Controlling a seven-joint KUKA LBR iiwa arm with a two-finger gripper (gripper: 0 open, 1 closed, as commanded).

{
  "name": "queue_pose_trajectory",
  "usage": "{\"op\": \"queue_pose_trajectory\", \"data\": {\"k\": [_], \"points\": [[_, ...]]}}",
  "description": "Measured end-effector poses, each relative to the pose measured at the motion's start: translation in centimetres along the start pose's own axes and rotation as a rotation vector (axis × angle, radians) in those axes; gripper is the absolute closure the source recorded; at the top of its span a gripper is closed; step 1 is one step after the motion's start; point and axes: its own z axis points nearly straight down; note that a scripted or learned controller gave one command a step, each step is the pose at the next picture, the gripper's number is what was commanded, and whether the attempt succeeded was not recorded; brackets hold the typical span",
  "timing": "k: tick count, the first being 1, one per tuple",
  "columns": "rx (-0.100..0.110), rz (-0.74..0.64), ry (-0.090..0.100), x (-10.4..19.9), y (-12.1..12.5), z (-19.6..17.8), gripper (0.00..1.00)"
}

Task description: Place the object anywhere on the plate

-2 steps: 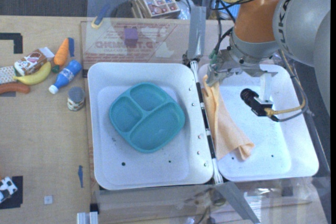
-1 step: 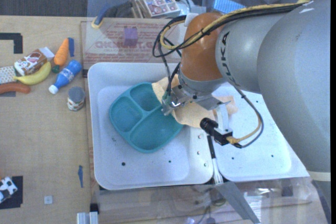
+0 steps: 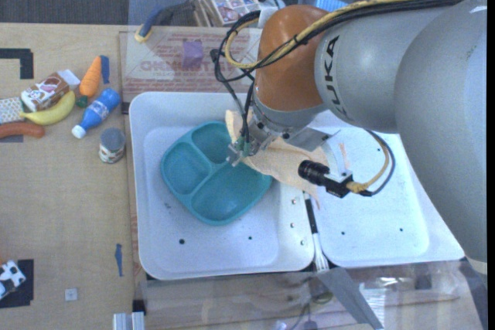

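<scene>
A teal divided plate (image 3: 209, 178) lies in the left white bin (image 3: 155, 243). My gripper (image 3: 238, 152) hangs at the plate's upper right rim, under the orange band of the arm. A flat tan object (image 3: 274, 164) lies right beside the gripper. It reaches from the plate's right edge across the divide between the two bins. The wrist covers part of it, so whether it is gripped or only lying there is hidden.
The right bin (image 3: 387, 236) holds a small pink-and-white scrap (image 3: 341, 158). On the bench to the left are a banana (image 3: 48, 113), a carrot (image 3: 92, 76), a blue bottle (image 3: 97, 112) and a small can (image 3: 112, 144). A cardboard sheet (image 3: 166, 62) lies behind the bins.
</scene>
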Motion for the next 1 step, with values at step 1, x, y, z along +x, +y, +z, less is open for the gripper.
{"op": "queue_pose_trajectory", "data": {"k": [1], "points": [[0.000,0.001,0.000,-0.05,-0.02,-0.01,0.00]]}}
